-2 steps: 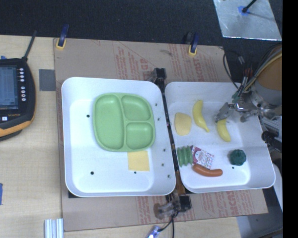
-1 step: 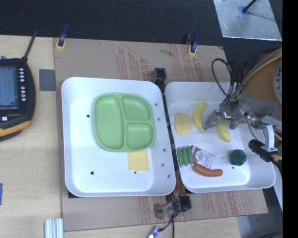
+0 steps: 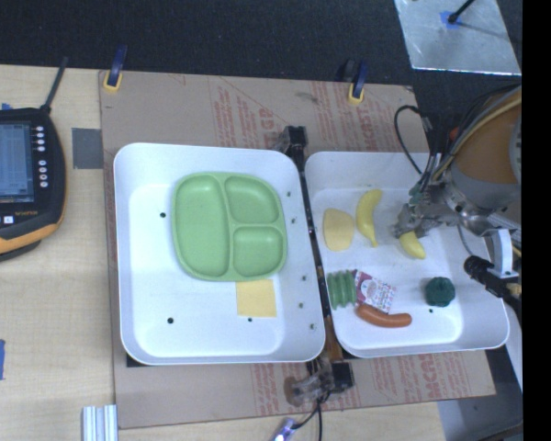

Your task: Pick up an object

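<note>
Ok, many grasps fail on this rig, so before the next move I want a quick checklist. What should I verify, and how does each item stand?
1. End effector over the right bin: ok.
2. Target under it, a small yellow piece: ok.
3. Piece between the fingers: cannot tell.
4. Banana apart from the end effector: ok.
5. Green ball and sausage clear of the wrist: ok.
6. Green divided plate lying in the left bin: ok.

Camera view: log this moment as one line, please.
gripper: low in right bin, over small yellow piece | grasp: unconfirmed | left bin: green plate, yellow square
</note>
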Robot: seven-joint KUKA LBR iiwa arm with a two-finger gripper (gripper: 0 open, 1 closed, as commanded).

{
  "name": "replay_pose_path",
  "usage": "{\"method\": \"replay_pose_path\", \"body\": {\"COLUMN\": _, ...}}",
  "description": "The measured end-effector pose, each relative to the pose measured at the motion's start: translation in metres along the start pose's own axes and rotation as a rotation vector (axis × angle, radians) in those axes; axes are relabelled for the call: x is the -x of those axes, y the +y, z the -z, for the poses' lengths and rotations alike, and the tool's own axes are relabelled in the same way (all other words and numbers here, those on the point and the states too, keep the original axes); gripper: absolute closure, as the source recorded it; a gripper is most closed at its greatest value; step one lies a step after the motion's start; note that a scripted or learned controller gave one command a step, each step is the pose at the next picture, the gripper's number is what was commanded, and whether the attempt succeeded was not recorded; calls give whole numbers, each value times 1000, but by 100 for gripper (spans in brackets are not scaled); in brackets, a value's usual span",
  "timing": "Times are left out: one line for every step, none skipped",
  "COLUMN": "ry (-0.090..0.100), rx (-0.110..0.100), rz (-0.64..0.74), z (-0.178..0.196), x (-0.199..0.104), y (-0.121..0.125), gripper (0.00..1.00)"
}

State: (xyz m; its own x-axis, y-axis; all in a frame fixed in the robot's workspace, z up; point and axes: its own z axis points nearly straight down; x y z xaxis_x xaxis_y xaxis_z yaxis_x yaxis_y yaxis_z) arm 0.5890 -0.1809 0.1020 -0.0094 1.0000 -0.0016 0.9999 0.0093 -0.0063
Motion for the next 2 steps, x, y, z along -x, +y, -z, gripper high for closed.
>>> {"method": "replay_pose_path", "body": {"ry": 3, "rx": 5, "rz": -6, "z": 48, "x": -32, "y": 57, "gripper": 100}}
{"method": "replay_pose_path", "body": {"ry": 4, "rx": 4, "rz": -5, "z": 113, "x": -113, "y": 45, "gripper": 100}}
